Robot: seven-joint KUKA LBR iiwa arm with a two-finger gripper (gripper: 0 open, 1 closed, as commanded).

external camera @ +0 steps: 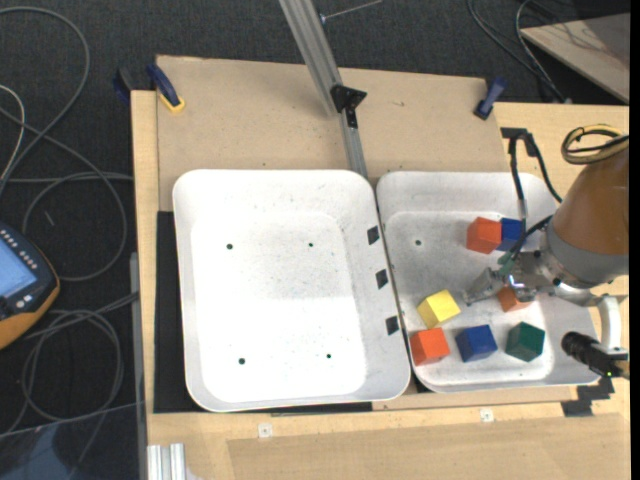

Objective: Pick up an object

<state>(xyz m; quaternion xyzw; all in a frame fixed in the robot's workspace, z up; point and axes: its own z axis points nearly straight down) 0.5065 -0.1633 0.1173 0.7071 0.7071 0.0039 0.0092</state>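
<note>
My gripper (503,284) is low inside the right bin (400,230), near its right side, with the orange-banded arm (594,216) reaching in from the right. A small red-brown block (513,300) lies right at the gripper's tip, partly covered by it. Behind the gripper sit an orange block (484,234) and a blue block (512,230), touching each other. In front of it lie a yellow block (438,308), an orange-red block (431,345), a blue block (476,342) and a green block (524,341).
The left bin (190,268) stands beside the right one. A slanted metal rail (318,48) runs down to the bins' shared edge. Cables (590,143) hang at the right of the bench, and a handheld pendant (20,283) lies on the floor at left.
</note>
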